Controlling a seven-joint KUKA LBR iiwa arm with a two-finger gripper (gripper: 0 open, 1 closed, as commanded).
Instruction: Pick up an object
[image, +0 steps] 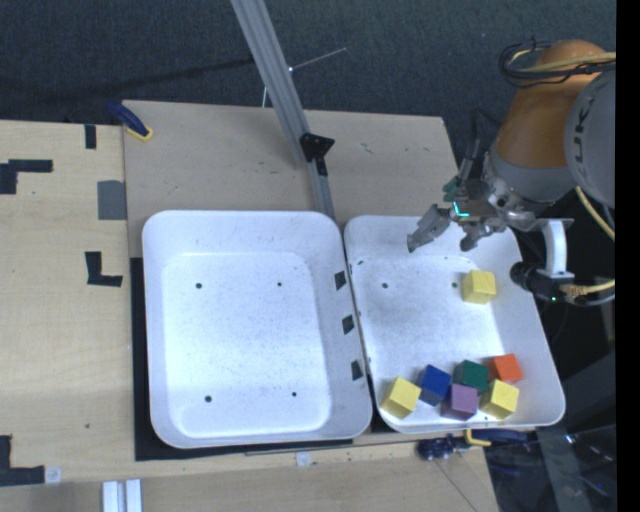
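Bench — pale wood-toned board, scuffed, running from the left edge to just past the bins; dark carpet-like floor beyond its far edge and off to the right. Grey and black tape marks sit on the bench's left part, and a small blue-and-yellow item lies near its far left corner. A grey metal pole slants in from the far side and ends at a black bracket just beyond the bins.

Left bin — white, shallow, speckled, four small dark holes in its floor. Right bin touches it along a shared edge with black clips between them.

My arm comes in from the right, orange band above grey wrist, cables looping near it. My gripper hangs over the far edge of the right bin, fingers spread apart, nothing between them.

Blocks, all in the right bin: a lone yellow cube near the right wall, just near of my gripper and apart from it. Along the near wall a cluster — yellow block, blue block, green block, purple block, orange block, another yellow one — packed touching or nearly so.
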